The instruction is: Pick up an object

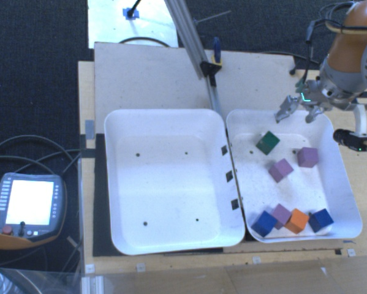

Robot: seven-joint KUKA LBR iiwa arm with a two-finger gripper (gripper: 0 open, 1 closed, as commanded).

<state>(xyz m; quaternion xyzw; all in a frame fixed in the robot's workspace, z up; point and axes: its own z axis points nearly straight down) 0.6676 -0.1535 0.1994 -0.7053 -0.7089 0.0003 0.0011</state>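
Wooden bench point(275, 271), light tan top. Two shallow white bins on it, side by side and touching: left bin point(119, 133), right bin point(344, 188). A pale board point(146, 78) lies behind them.

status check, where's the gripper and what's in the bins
Gripper open, over right bin's far rim, holding nothing. Green cube nearest. Nothing in the way.

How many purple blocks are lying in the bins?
3, all in the right bin: one near its right wall, one mid-bin, one in the front cluster between blue and orange blocks. None looks hidden.
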